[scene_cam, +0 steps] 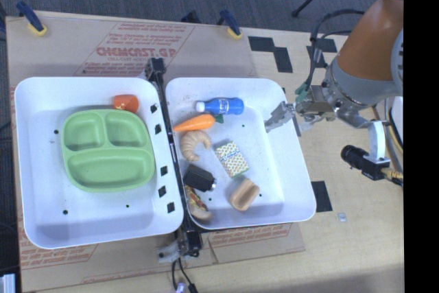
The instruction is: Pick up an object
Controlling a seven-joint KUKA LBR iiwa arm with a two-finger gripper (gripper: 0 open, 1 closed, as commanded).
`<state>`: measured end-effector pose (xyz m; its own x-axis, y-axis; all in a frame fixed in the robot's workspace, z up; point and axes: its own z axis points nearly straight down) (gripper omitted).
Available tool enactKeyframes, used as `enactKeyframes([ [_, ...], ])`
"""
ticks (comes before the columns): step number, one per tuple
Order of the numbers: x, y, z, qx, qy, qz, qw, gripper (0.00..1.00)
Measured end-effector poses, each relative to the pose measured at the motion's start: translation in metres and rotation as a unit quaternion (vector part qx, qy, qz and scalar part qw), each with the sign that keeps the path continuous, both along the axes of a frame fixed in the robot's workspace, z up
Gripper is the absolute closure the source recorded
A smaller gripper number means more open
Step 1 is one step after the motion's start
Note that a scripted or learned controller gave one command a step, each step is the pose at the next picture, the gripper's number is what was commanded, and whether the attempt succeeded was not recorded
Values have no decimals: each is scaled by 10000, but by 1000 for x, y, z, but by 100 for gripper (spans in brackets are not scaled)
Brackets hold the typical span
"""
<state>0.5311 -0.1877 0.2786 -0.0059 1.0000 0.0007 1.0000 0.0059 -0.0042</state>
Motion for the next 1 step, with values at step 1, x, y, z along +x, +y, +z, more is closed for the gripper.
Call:
enactKeyframes([
  [1,-8,42,-157,9,21,116,9999,0],
])
